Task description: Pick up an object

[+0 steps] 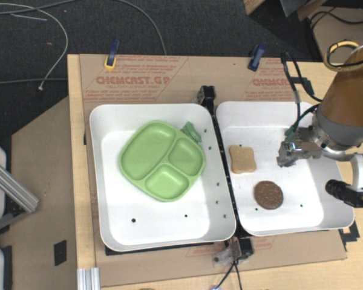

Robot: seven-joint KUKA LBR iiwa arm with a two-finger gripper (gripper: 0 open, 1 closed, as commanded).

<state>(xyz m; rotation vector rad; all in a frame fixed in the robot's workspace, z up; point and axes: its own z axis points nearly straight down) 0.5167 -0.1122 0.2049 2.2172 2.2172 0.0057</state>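
Brown disc [269, 195]: 1 | tan slab [242, 159]: 1 | green plate [162, 160]: 1 | hand [285, 155]: grip unclear

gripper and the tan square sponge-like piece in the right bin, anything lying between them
Nothing: in the camera view, bare white floor of the right bin separates the gripper from the tan square piece. The round brown disc lies nearer the camera, off that line.

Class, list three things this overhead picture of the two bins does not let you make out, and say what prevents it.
1. Gripper: too small and dark to tell if open or shut.
2. Small dark green object: partly hidden behind the light green divided plastic plate; identity unclear.
3. Right white bin: its far right side is covered by the grey arm.
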